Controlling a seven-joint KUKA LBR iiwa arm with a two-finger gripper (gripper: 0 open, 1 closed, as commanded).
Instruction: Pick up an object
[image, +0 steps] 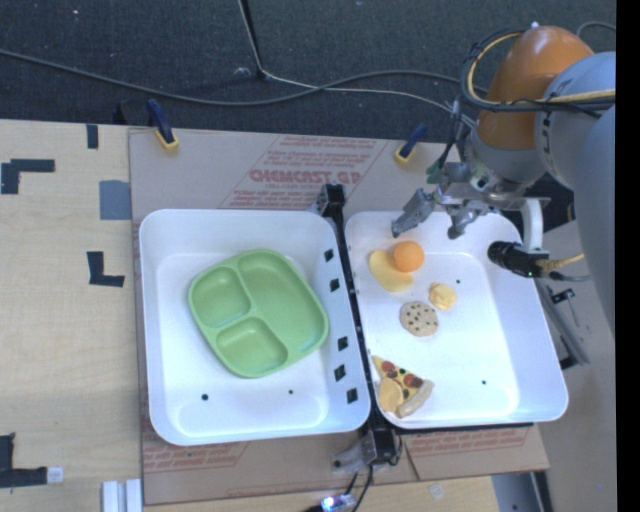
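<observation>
Hovering: the gripper (438, 214) hangs over the far edge of the right bin (520, 385), its two grey fingers spread wide apart with nothing between them.

Arm: the grey arm with its orange band reaches in from the right, wrist tilted down toward the bin's far left corner.

Progress: by the look of it, nothing is lifted yet; every object lies on the bin floor, so the grasp itself is left to do, and after it the lift.

Nearest candidate: an orange ball (407, 256) sits just below and to the left of the open fingers, resting against a pale yellow piece (385, 271); this seems the likeliest target, though any object would satisfy the task.

Look of the ball: round, smooth, bright orange, small next to the bin; it will probably roll if nudged off centre.

Other contents, right bin: a round chocolate-chip cookie (419, 319) near the middle, a small yellow lump (442, 295) just beside it, and a toy pizza slice (402, 386) at the near left corner, well apart from the rest.

Left bin: the left bin (165, 400) holds a green divided plate (258, 311), lying flat and somewhat askew.

Setting: both white bins sit side by side on a cardboard sheet (300, 170) fixed to the bench with clamps.

Remaining: descend, close on one item, raise it clear.
</observation>
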